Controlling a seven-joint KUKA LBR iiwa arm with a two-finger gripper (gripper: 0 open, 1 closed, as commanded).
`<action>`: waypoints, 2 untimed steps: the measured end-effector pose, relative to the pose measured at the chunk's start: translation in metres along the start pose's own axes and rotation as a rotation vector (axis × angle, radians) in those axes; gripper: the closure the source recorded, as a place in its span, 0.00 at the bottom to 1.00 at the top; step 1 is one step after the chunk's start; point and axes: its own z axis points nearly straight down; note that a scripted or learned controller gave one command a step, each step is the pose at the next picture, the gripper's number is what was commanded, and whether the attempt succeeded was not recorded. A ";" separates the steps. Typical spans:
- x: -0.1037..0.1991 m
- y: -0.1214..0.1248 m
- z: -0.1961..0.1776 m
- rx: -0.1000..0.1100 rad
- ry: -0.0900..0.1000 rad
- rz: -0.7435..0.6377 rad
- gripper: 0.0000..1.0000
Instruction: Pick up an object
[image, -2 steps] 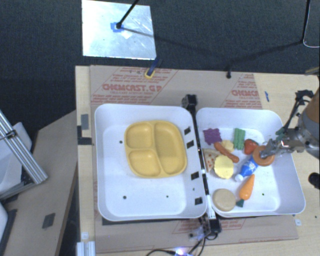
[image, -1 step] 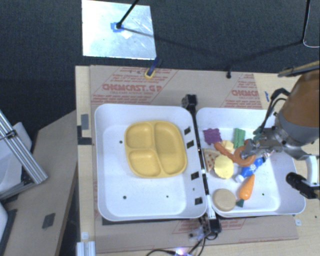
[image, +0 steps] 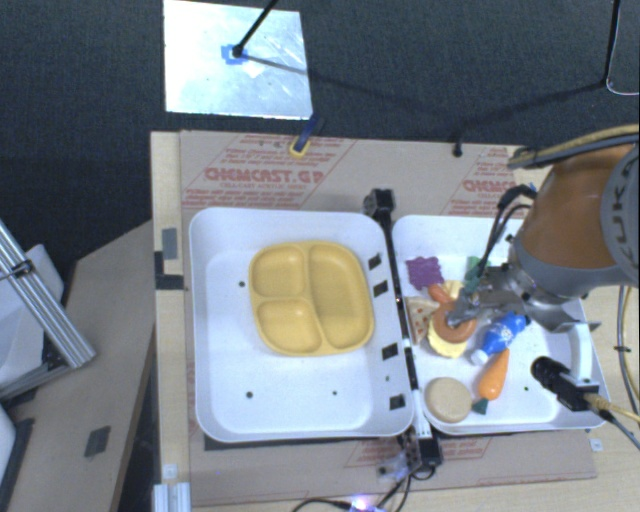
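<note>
1. Camera view gives you the counter (image: 250, 160) from above, with two shallow white bins side by side; the left bin (image: 215, 400) carries a yellow three-compartment plate (image: 308, 297) near its middle.
2. You find the toys crowded in the right bin (image: 520, 415): a purple grape bunch (image: 425, 270) toward the back; a blue bottle (image: 498, 336); an orange carrot (image: 492, 375) just beside the bottle; a round tan cookie (image: 449, 398) near the front edge; a yellow-orange piece (image: 449, 343) left of the bottle.
3. You see the grey arm (image: 580, 215) reaching in from the right, its tool (image: 462, 312) low over the middle of the toy cluster, right at the yellow-orange piece.
4. You cannot tell from this angle whether the tool is spread or clenched, nor whether it grips any toy.
</note>
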 end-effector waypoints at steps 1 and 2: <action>0.046 -0.010 -0.004 0.000 0.000 -0.001 1.00; 0.060 -0.007 -0.013 -0.002 -0.001 0.002 1.00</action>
